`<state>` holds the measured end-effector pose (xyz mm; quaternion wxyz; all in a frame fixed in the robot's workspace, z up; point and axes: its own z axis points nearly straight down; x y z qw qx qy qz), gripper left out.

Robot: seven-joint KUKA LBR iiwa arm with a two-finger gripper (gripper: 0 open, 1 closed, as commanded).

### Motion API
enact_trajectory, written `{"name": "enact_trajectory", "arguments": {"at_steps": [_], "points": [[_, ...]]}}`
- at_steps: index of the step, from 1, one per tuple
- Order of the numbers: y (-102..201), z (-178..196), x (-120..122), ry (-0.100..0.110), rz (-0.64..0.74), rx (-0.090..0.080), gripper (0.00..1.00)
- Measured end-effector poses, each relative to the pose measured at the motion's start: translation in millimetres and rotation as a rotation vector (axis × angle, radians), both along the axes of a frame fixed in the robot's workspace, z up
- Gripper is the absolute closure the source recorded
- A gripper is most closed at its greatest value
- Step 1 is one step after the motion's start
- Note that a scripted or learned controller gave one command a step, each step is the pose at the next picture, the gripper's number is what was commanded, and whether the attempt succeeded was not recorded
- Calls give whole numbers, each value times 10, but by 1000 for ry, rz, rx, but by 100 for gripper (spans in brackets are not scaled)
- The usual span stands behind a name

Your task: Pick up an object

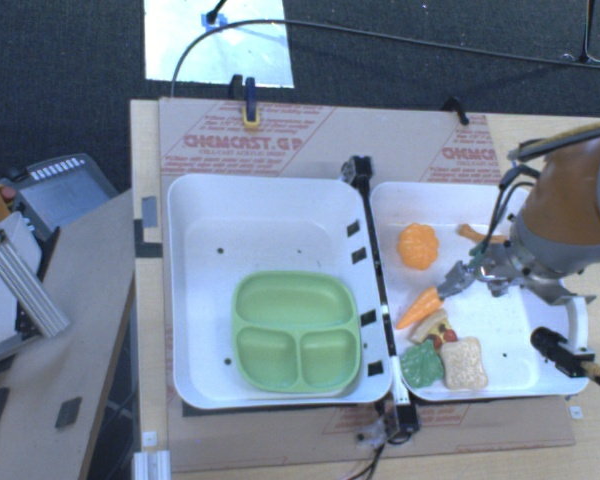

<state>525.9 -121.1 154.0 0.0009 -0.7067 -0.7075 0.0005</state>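
Note:
The right bin (500, 203) holds several toy foods. An orange ball-shaped fruit (417, 245) sits near its left wall. Below it an orange carrot (418, 309) lies at a slant. A pizza slice (436, 330), a green leafy piece (420, 365) and a slice of bread (465, 363) cluster at the front left. A small orange piece (470, 233) lies toward the back, partly hidden by the arm. My gripper (454, 281) hangs low over the bin, right at the carrot's upper end, with nothing seen lifted.
The left bin (210, 218) bears a green divided plate (298, 330) in its front half. A black divider (372, 268) runs between the bins. The grey and orange arm (570, 213) covers the right bin's far right side.

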Motion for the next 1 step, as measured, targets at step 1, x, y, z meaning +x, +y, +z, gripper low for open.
{"name": "enact_trajectory", "arguments": {"at_steps": [1], "points": [[43,-427,-33,0,0,0,0]]}}
